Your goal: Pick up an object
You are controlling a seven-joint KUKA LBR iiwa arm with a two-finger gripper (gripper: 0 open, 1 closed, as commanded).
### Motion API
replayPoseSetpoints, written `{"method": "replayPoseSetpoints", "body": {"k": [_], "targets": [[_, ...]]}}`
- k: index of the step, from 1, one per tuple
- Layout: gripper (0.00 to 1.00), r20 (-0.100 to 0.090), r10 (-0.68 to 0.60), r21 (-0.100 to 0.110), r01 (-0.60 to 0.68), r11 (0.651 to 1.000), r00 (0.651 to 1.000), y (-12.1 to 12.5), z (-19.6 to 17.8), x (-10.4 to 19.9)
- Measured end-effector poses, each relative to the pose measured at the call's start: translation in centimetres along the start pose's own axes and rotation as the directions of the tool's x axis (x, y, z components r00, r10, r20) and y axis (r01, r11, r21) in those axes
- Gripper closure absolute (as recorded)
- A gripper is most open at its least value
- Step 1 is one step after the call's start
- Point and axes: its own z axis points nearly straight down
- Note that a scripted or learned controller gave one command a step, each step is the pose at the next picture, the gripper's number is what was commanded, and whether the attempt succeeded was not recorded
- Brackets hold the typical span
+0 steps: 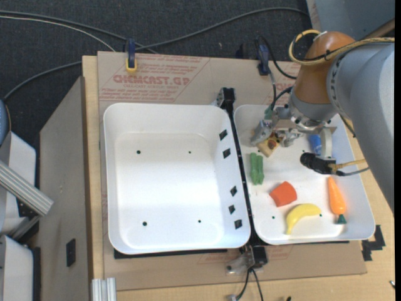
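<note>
My gripper (pixel 269 134) hangs over the back left part of the right bin (pixel 360 221). A small tan object (pixel 270 145) sits right under its tip, and I cannot tell whether it is held. A green piece (pixel 256 168) lies just in front of the gripper, near the bin's left wall. Further forward are an orange-red block (pixel 283 194) and a yellow banana (pixel 302 216). An orange carrot (pixel 337 198) lies by the right wall. A blue object (pixel 315 144) shows partly behind the wrist.
The left bin (pixel 125 168) stands beside the right one, the two walls meeting along a black-clipped divider (pixel 233 162). Cardboard (pixel 163 74) lies under both bins, and cables run across the back.
</note>
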Motion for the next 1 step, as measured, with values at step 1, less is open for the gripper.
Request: {"method": "replayPoseSetpoints", "body": {"k": [1], "targets": [[0.00, 0.000, 0.000, -0.001, 0.000, 1.000, 1.000, 0.06, 0.00, -0.01]]}}
